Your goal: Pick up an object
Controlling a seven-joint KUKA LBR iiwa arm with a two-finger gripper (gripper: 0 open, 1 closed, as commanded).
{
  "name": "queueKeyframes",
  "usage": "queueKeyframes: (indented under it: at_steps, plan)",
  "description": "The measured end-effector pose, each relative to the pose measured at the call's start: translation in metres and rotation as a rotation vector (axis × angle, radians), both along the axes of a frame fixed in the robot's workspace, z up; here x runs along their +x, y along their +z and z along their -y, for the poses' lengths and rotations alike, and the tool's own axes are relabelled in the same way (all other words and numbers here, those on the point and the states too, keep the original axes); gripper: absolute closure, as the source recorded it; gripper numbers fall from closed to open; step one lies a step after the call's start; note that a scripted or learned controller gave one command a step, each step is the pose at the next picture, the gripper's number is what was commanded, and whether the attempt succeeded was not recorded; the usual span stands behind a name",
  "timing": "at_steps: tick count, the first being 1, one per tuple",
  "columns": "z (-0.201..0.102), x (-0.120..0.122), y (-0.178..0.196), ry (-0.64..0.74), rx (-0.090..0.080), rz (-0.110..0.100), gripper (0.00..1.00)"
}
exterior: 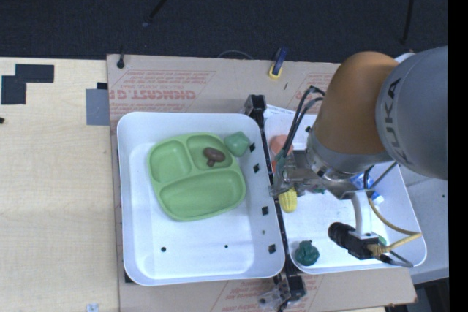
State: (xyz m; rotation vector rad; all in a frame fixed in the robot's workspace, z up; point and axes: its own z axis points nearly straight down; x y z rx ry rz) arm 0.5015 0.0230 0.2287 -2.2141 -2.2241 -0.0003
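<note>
Yellow toy point(288, 201) beside down-pointing pincer point(286, 188).

plate point(196, 190) light green | lump point(213, 156) brown | piece point(288, 200) yellow | bin point(191, 253) white | blob point(306, 253) dark green

A divided plate point(197, 195) lies in the left bin point(191, 253), 1 small lump point(213, 156) on it.

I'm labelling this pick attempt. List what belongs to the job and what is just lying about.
Job in hand:
- claw, low over the right bin
- yellow corn-like toy right at the claw, the likely target

Lying about:
- green divided plate in the left bin
- brown lump on the plate
- pale green piece at the plate's corner
- pink thing and dark green toy, both in the right bin
</note>
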Motion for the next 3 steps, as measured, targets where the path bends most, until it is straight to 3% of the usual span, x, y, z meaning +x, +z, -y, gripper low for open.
queueKeyframes:
  at_steps: [1, 2, 3]
  plan:
    - [-0.05, 0.008, -0.011, -0.001, -0.001, -0.002, 1.0]
    - [-0.074, 0.001, 0.005, -0.003, -0.001, -0.001, 1.0]
    - [-0.077, 0.006, 0.008, -0.005, -0.002, -0.001, 1.0]
